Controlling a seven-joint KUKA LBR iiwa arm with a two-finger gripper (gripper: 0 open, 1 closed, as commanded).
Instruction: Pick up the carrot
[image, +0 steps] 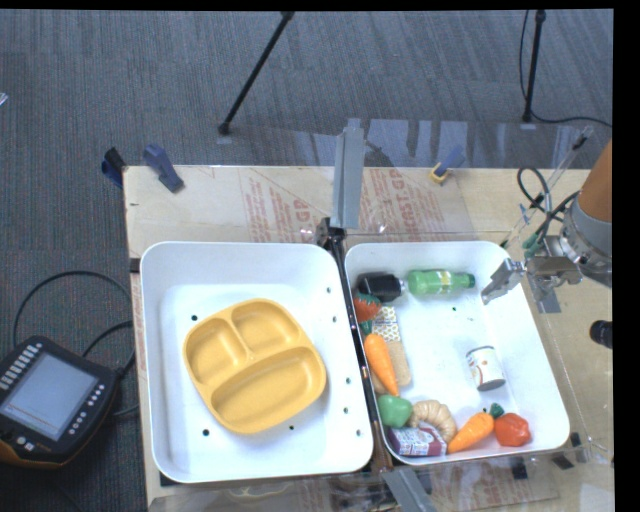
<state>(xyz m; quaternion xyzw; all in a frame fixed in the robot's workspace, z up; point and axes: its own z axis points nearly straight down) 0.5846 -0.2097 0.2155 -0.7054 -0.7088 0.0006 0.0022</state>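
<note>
— Gripper (524, 283)? 
— At the right edge of the frame, over the right bin's (520, 330) upper right corner; fingers spread apart, clamped on nothing.
— Carrot (380, 362)? 
— Lying along the right bin's left wall, below the black bottle (379, 286). Another carrot (472, 431) lower right, beside a tomato (512, 429).

Quick tally, going off the yellow divided plate (255, 365), just one of those: two white bins (160, 300), the plate's own and its neighbour to the right. That right bin holds two carrots (380, 362), one green bottle (437, 282), one small white can (486, 367), one tomato-ish red thing (512, 429).
</note>
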